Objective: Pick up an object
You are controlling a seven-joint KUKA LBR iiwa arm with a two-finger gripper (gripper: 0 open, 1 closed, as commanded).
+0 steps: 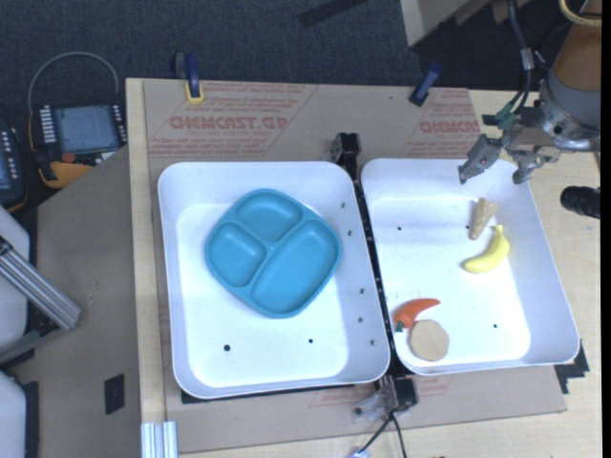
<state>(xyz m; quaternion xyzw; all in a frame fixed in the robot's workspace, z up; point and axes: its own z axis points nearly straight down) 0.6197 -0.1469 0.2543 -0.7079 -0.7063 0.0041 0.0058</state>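
Bench of pale wood (pixel 143 256) covered by a brown cardboard sheet printed in red lettering (pixel 239 117), seen from above at a slant, with dark blue-grey carpet (pixel 239 17) beyond its far edge. Two shallow white plastic bins sit side by side on the cardboard. The left bin (pixel 191 351) serves as the landmark: a light blue plastic plate with three compartments (pixel 274 252) lies at its centre, tilted on the bin floor.

Immediately right of the left bin, and joined to it by black clips, is the right bin (pixel 535 322). It holds four loose items. A small beige wedge-shaped piece (pixel 481 218) lies far from the left bin near the right bin's back. A yellow toy banana (pixel 488 253) lies just in front of the wedge. An orange-red curved chilli-shaped toy (pixel 416 310) and a round tan disc (pixel 429 340) lie touching each other in the near corner closest to the left bin.

The grey two-finger gripper (pixel 501 163) hangs above the right bin's back edge, well right of the left bin and just behind the beige wedge. Its fingers are spread apart, with nothing between them.

Left of the left bin, off the bench, a small screened device with a looped black cable (pixel 84 127) rests on the carpet. A yellow clamp (pixel 194 89) and a blue clamp (pixel 425 84) grip the cardboard's far edge.
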